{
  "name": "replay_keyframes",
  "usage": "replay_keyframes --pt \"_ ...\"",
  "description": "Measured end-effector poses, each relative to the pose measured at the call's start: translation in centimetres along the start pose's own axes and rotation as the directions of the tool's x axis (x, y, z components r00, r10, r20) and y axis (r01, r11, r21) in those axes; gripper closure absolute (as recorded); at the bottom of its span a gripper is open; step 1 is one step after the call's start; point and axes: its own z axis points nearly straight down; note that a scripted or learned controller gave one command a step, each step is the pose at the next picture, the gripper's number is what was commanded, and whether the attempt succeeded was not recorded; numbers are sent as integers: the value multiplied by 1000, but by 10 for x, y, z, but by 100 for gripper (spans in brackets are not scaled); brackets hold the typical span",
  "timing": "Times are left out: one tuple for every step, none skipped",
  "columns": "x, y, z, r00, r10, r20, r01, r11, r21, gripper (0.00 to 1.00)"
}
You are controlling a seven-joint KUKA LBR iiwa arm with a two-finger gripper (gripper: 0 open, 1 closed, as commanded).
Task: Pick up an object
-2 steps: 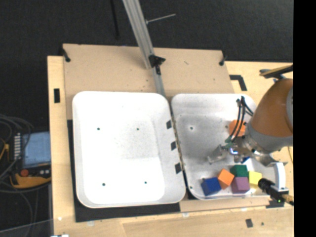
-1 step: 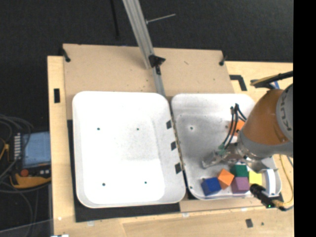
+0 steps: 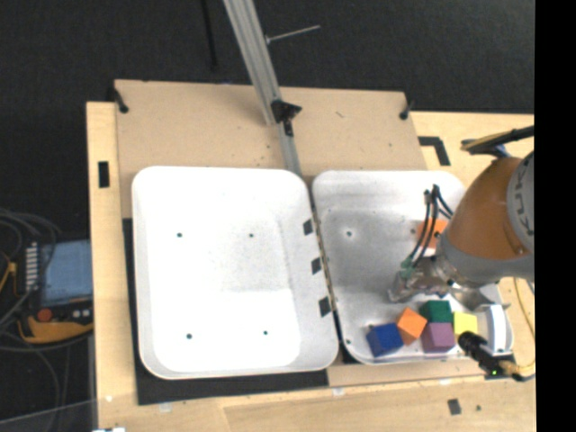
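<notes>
Coloured blocks sit bunched in the lower right of the frame, in the near corner of the right bin: a blue block, an orange block, a purple block, a green block and a yellow block, all touching or just beside one another. Any of them could serve as the object to pick up. They crowd against the bin's near wall, which likely leaves little room for fingers to slip between them.

Just above the cluster, at the right of the frame, the gripper hangs low over the bin floor, under the arm's grey wrist and orange band. Whether it is spread or closed cannot be told, and nothing is seen held in it. It seems poised beside the pile, not yet on a block.

Left of centre lies the left bin, white and shallow. Further up, a metal pole slants across the tan board toward the top of the frame.
</notes>
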Motion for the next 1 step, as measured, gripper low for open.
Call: replay_keyframes --pt "-8 9 -49 1000 -12 1 12 1000 1 100"
